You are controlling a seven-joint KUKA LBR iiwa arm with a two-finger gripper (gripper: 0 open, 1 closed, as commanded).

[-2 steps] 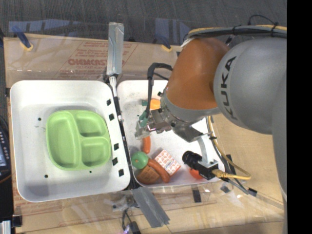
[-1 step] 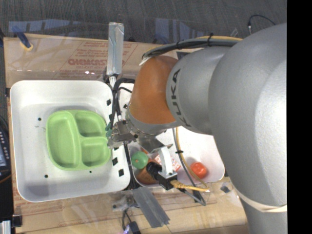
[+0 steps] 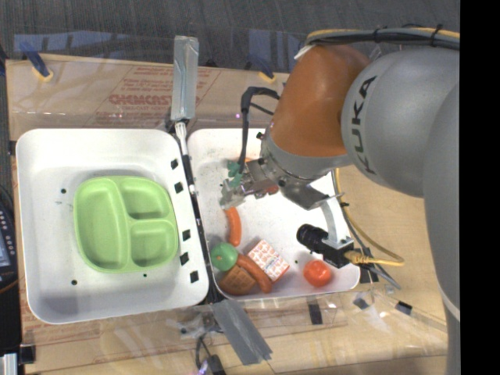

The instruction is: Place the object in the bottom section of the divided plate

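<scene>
- The tool (image 3: pixel 232 184) hangs low in the right bin (image 3: pixel 205 151), near its left wall, just above the top end of a small orange carrot-like toy (image 3: pixel 233 224); from this slant I cannot tell how it is set, and nothing shows plainly in its grasp.
- Just below lie a green round toy (image 3: pixel 224 255), a brown piece (image 3: pixel 241 278), a red-and-white patterned box (image 3: pixel 269 258) and, further right, a red tomato-like toy (image 3: pixel 317 273), crowded along the bin's near wall.
- The green divided plate (image 3: pixel 100 223) sits in the left bin (image 3: pixel 39 151), all sections bare.
- By my reading the task is at its start: no object is lifted, and picking, carrying and setting down remain.
- The two bin walls between tool and plate must be cleared; the left bin offers open room around the plate.
</scene>
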